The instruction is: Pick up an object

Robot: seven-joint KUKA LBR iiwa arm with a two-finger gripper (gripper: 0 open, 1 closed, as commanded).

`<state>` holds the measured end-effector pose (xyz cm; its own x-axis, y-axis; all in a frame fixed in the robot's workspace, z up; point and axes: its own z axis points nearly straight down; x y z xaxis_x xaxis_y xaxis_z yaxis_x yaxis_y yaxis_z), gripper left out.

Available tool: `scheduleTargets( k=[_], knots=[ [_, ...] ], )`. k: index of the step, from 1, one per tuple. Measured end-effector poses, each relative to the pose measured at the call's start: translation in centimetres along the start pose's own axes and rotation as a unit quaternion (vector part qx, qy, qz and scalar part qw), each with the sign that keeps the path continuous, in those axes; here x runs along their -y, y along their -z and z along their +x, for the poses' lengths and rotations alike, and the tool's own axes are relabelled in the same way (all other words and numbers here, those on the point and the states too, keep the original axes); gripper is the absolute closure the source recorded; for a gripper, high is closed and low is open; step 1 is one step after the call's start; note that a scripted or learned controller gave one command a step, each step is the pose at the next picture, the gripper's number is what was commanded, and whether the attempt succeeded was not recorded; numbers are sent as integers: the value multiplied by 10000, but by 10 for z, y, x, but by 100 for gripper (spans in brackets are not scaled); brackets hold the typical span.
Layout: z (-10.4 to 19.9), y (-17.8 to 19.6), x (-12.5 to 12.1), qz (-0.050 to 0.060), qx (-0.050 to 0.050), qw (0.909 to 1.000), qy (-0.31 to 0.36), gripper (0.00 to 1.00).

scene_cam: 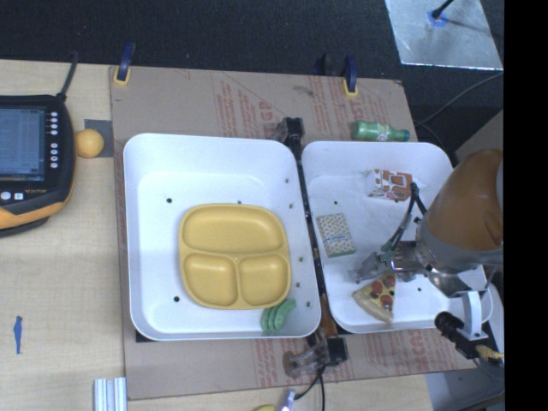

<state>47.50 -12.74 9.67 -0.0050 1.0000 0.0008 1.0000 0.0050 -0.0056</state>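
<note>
The gripper (pixel 377 266) is down low in the right bin (pixel 432 157), near its front edge, with the grey arm (pixel 462 221) and its orange band coming in from the right side. Honestly can't tell if it's open or closed, the metal bits blur together at this angle, and I can't see anything clearly caught in it. It sits right above a pizza slice (pixel 377 300), which lies flat at the bin's front, touching or nearly touching the gripper tip, hard to say which.

Just to the left of the gripper there's a small greenish patterned card or packet (pixel 335 234) lying flat near the bin's left wall. Further back in the same bin is a little brown and white box-looking thing (pixel 392 184).

The left bin (pixel 150 165) has a yellow divided plate (pixel 234 254) in the middle, three compartments, and a green ridged thing (pixel 277 316) tucked at the bin's front right corner, just beside the plate.

Outside the bins, a green bottle (pixel 379 131) lies on its side on the cardboard (pixel 257 101) behind the right bin. On the surface (pixel 51 315) off to the left there's a control tablet (pixel 30 161) with an orange rim and a yellow ball (pixel 89 142) just beside it.
</note>
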Motion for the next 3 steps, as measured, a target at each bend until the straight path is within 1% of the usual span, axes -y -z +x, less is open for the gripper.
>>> scheduleTargets(
  k=[1,2,3],
  knots=[
    [-1,10,-1,-4,6,10000,23,100],
    [-15,57,-29,-19,3,10000,-9,100],
    [-15,57,-28,-15,3,10000,-5,0]
  ],
)
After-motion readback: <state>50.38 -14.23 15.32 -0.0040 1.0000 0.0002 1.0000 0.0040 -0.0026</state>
